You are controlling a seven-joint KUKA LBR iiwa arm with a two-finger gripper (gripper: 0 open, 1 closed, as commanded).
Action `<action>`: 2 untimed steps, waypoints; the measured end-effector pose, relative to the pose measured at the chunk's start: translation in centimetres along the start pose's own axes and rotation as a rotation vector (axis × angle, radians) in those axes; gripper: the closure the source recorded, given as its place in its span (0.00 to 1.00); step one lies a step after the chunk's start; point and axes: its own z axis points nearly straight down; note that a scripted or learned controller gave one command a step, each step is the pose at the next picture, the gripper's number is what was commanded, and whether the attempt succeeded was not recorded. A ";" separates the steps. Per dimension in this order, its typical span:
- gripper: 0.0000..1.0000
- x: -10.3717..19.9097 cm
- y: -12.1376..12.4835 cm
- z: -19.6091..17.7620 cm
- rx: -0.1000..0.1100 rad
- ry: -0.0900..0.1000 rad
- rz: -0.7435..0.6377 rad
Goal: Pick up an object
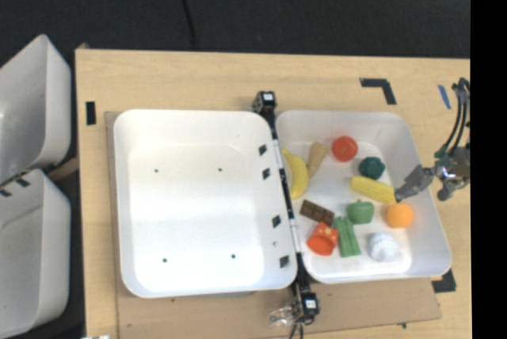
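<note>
**A Robot Test Bench in a Lab**

The scene was a laboratory set-up, not a home or shop. A plain wooden bench [198,80] stood against a dark floor, with black corner marks taped near its edges. Two shallow white bins [190,203] sat side by side at its middle, joined by black clips along their shared edge. The right bin [424,171] held small plastic toy foods, props rather than real groceries. Cables and metal hardware [453,163] reached in at the bench's right edge, and white moulded containers [28,108] stood off its left edge.
</note>
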 end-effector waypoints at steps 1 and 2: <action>1.00 -0.1 0.2 -1.0 -0.004 -0.002 -0.004; 1.00 -0.8 11.3 -6.5 -0.012 -0.004 -0.006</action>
